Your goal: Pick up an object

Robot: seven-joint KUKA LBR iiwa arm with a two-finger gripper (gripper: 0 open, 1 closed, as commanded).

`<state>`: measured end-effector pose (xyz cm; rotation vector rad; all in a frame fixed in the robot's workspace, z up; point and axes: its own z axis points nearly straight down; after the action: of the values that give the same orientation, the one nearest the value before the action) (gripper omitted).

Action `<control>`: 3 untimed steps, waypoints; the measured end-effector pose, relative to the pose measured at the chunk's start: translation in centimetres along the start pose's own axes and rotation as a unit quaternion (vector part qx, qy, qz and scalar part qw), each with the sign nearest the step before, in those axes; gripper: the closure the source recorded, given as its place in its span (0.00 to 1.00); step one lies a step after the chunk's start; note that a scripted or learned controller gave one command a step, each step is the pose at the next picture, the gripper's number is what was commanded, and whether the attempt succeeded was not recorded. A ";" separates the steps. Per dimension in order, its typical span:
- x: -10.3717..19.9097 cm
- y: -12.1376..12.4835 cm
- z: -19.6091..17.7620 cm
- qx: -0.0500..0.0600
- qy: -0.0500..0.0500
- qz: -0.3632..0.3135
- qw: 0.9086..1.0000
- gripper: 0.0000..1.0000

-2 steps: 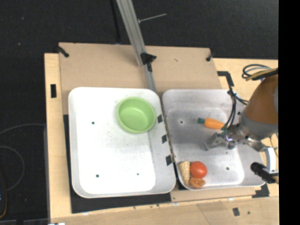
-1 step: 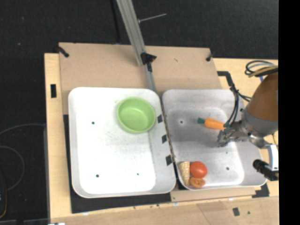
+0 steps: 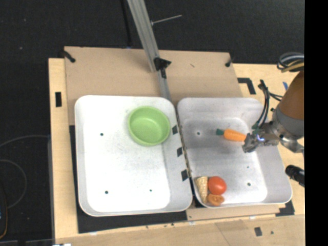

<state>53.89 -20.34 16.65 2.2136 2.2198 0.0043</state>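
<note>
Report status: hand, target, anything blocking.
Hand low over right bin, at the carrot's right end; grip unclear. Tomato and other food in the bin's near corner, apart. Green bowl in left bin. Nothing blocking.

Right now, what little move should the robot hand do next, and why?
Probably a small slide toward the left bin and down. The gripper sits beside the orange carrot in the right bin, at its near end, and nothing shows between its fingers yet. The carrot is the closest thing to grab.
</note>
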 end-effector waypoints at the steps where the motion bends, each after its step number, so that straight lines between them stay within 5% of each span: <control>1: 0.7 -0.4 -5.2 0.002 0.000 0.000 1.000 1.00; 2: 0.5 -0.3 -9.7 0.002 0.000 -0.001 1.000 1.00; 3: 5.4 0.6 -9.2 0.002 0.001 -0.002 1.000 1.00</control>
<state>54.42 -14.94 25.84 2.2131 2.2277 0.0025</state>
